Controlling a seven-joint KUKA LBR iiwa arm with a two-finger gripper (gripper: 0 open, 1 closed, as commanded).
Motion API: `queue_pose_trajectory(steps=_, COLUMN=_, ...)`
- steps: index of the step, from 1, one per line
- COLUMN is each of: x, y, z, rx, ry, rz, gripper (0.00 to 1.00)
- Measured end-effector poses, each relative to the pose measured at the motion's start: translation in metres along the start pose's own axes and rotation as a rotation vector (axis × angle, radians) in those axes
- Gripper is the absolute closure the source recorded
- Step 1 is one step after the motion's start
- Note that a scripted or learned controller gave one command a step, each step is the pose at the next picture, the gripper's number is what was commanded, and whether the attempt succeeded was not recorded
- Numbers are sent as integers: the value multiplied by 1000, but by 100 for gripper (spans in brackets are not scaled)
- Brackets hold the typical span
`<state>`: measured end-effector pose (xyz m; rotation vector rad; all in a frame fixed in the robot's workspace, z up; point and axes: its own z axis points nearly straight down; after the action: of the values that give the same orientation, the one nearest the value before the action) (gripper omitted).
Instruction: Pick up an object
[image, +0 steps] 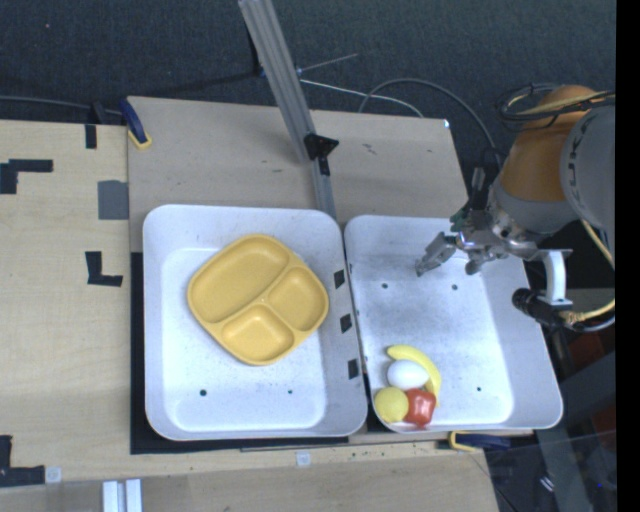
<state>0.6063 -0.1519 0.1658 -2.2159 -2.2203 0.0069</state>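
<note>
Well, your pincer (455, 256) hangs empty, fingers apart, over the right bin (480, 315).
Your toy cluster, a banana (420, 362), white egg (405, 375) and red piece (421, 407), huddles in that bin's near corner; descending there risks clipping the wall or pinching several.

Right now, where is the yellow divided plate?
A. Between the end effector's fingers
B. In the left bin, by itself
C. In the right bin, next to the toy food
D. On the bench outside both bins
B: the yellow divided plate lies flat in the left bin, while the end effector hovers over the right bin.
</note>
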Motion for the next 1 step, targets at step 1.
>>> queue_pose_trajectory(steps=1, x=-8, y=-5, z=49, rx=0, ry=-1, rz=1, gripper=0)
